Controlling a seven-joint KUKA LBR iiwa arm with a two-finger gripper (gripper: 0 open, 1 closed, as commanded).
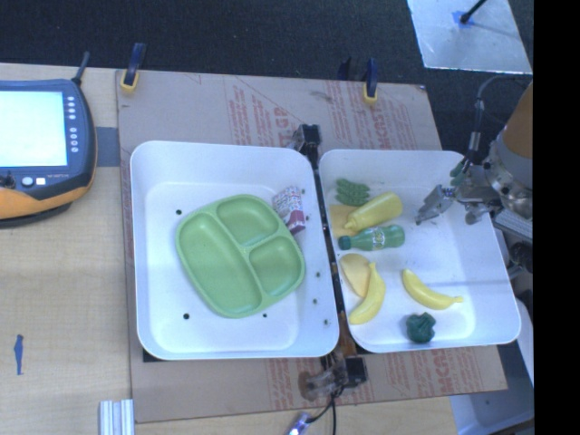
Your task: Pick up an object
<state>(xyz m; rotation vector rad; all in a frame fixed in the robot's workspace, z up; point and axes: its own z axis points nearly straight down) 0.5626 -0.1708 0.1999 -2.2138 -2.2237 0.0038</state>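
Our gripper (439,203) hangs over the right bin (480,243) with its fingers spread and nothing between them, and the yellow bottle (373,211) lies just to its left, its long side slanting up toward the gripper.

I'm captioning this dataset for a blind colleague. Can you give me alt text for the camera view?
The gripper hovers over the right bin, which holds a yellow bottle, a green bottle, bananas and small green items. The left bin holds a green divided plate and a small can.
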